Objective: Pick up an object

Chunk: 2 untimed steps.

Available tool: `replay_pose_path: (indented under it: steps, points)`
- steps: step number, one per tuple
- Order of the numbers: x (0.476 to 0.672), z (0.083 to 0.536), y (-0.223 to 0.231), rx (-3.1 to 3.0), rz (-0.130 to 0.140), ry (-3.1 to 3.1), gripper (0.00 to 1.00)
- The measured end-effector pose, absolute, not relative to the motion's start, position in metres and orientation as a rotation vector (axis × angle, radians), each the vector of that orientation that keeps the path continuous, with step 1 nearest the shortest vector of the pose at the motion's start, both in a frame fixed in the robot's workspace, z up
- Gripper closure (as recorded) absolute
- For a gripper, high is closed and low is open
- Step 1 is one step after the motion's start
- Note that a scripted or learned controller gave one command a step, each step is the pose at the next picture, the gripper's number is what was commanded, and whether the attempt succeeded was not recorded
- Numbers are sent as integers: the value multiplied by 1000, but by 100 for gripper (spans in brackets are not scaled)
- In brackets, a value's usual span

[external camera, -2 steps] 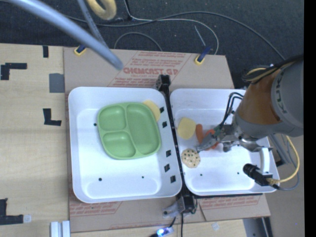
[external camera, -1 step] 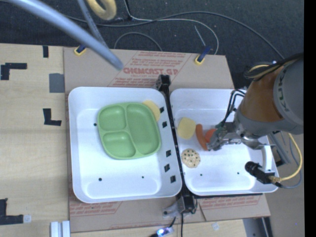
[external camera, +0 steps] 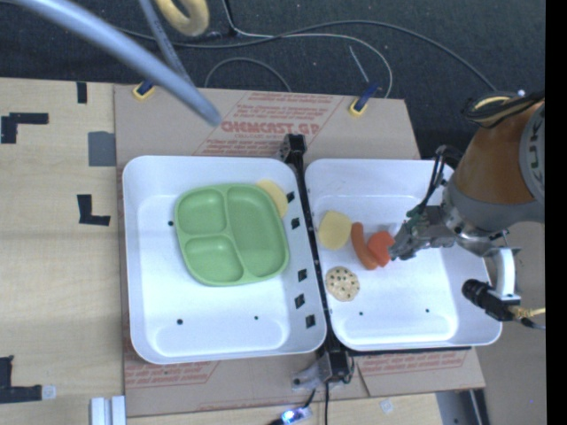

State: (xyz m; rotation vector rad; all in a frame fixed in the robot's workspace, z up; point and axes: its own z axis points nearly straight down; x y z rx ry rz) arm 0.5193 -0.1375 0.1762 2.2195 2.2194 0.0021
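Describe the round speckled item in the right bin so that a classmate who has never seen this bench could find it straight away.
Start at the right bin, then look along its left wall, near the divider. The cookie lies nearest the camera of three items there, below the pale yellow piece and the orange-red piece. It alone is flat, round, tan and dotted with dark specks.

Right bin [external camera: 461, 321], left half: three small items.

Orange-red piece [external camera: 369, 246], carrot-ish, chunky: lying flat, long axis running top-left to bottom-right, right end fatter and brighter red. Sits mid-bin, that right end up against dark fingertips, can't tell if actually pinched.

Pale yellow piece [external camera: 335, 229], rounded, smooth, flat on floor just left of orange one, edges touching or nearly.

Cookie [external camera: 342, 282], round, tan with dark specks, flat, just below yellow piece, clear of the other two, near the bin's left wall.
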Motion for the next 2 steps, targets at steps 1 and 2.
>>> replay_pose_path:
  steps: [1, 2]
  points:
    - [520, 225, -137, 2217, 3, 2221, 100]
    - [532, 235, -83, 2214, 2, 2230, 100]
